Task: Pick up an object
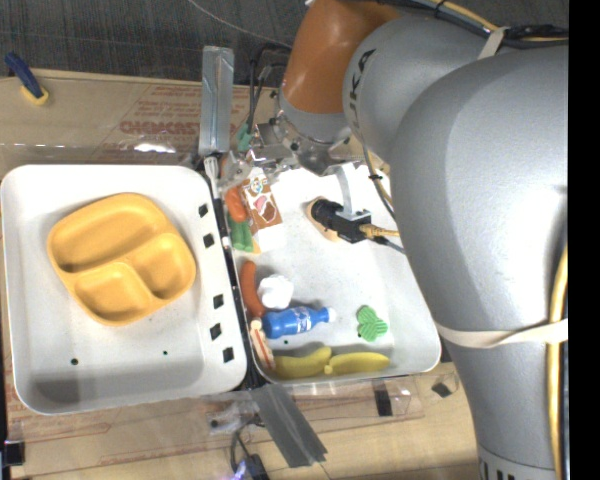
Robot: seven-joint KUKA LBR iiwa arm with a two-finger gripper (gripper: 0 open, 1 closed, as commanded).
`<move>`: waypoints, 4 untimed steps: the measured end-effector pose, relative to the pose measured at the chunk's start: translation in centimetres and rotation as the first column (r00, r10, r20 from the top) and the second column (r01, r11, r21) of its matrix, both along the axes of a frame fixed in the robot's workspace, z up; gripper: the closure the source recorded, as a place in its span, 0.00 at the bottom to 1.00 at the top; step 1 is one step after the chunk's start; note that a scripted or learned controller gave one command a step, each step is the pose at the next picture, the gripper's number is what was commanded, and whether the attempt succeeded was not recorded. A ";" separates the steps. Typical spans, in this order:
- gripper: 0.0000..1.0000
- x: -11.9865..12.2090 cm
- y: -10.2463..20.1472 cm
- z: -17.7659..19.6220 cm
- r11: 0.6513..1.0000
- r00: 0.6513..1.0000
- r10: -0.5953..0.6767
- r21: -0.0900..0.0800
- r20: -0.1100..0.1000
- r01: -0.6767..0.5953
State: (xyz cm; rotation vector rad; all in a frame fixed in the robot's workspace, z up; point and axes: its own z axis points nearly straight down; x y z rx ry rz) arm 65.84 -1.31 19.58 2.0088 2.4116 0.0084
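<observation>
Gripper (258, 160) low at the upper left corner of the right bin (332, 268), close by the wall shared with the left bin (40, 368). Clenched or released: cannot tell, with the tip lost among clutter and wrist parts. Nothing seen in its grasp. Just below it, a brown and white packet (266, 208), touching or nearly touching the tip; too crowded to say which. Beside the packet, against the bin's left wall, an orange piece (237, 208) and under that a small green piece (242, 236).

Further down the same wall, a reddish sausage-shaped thing (248, 282), with a white lump (276, 290) right next to it. Below those, a blue bottle (292, 322) on its side, cap toward the right. Well apart to the right, a green toy (372, 323). Along the bottom wall, a yellow banana (330, 364).

Over in the left bin, a yellow divided plate (120, 258), upper left of centre, tilted in the frame.

Behind the gripper, the orange band (320, 53), then the bulky grey arm (470, 178) across the right of the frame.

Under both bins, brown cardboard (110, 108); on its upper left corner, a blue and yellow clip (25, 78). Upright grey metal bar (217, 93) above the gap between the bins. Pale wooden bench (130, 448) along the bottom edge, dark floor (80, 8) across the top.
</observation>
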 end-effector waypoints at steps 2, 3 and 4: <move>0.00 -4.9 -7.2 -0.4 1.000 1.000 -0.003 -0.004 -0.009 0.003; 0.00 -5.8 -8.8 -7.8 0.998 0.998 0.059 -0.006 0.018 -0.058; 0.00 -3.5 -10.1 -8.8 0.999 0.999 0.045 -0.007 0.019 -0.045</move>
